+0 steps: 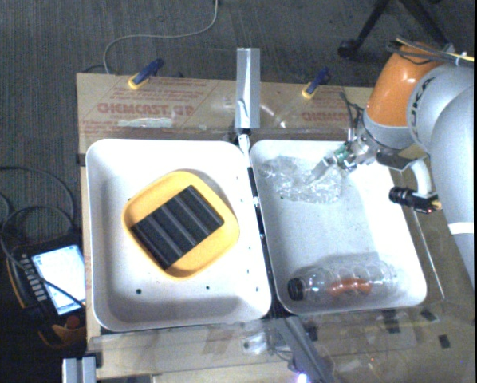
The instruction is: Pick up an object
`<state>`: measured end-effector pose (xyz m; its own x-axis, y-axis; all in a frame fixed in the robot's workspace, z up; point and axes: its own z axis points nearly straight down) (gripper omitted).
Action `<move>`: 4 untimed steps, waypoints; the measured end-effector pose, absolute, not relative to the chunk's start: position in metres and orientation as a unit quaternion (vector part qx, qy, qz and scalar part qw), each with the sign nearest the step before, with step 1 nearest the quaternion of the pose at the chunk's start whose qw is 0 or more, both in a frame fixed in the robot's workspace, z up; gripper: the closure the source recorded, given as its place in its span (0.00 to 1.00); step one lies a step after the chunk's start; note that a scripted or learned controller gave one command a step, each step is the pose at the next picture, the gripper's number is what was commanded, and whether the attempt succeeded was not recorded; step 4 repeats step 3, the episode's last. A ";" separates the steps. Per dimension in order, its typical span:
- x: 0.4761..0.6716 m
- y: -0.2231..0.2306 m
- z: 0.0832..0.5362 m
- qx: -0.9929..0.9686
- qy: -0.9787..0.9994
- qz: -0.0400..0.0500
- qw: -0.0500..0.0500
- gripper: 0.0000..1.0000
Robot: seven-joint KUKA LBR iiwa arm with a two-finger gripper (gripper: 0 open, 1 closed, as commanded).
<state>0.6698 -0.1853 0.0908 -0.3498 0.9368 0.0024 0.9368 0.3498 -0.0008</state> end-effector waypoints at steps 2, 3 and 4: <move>0.669 -0.134 0.164 -0.594 -0.805 0.000 -0.004 1.00; 0.658 -0.066 0.188 -0.589 -0.808 -0.002 -0.003 1.00; 0.658 -0.066 0.188 -0.589 -0.808 -0.002 -0.003 1.00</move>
